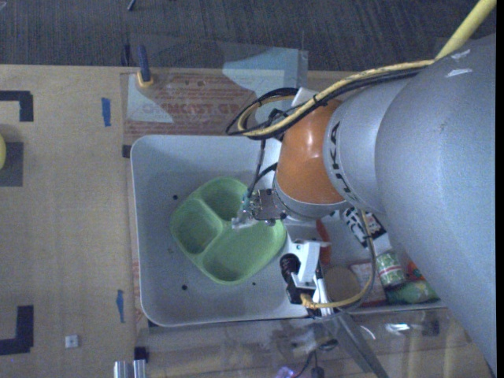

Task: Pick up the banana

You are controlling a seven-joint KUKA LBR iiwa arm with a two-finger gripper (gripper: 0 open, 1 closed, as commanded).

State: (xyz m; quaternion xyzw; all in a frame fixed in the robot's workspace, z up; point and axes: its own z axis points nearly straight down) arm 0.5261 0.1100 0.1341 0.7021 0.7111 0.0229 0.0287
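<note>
We see the grey arm (pixel 425 179) with its orange band (pixel 303 160) reaching in from the right and covering much of the right side of the scene. Its end effector (pixel 250 211) sits low over a white bin (pixel 150 211), just above a green divided plate (pixel 224 231) that lies in the middle of that bin. The tip is right at the ridge between the plate's compartments, but we cannot tell whether it touches the plate, and we cannot tell whether it is released or clenched, since the wrist hides it. We make out nothing between its tips.

We cannot pick out the banana; the arm hides a large part of the bins.

To the right, under the arm, a few packaged items (pixel 394 278) lie close together. A yellow cable (pixel 472 14) runs along the arm. The wooden worktop (pixel 63 211) extends to the left of the bin, carrying blue tape marks (pixel 105 110).
</note>
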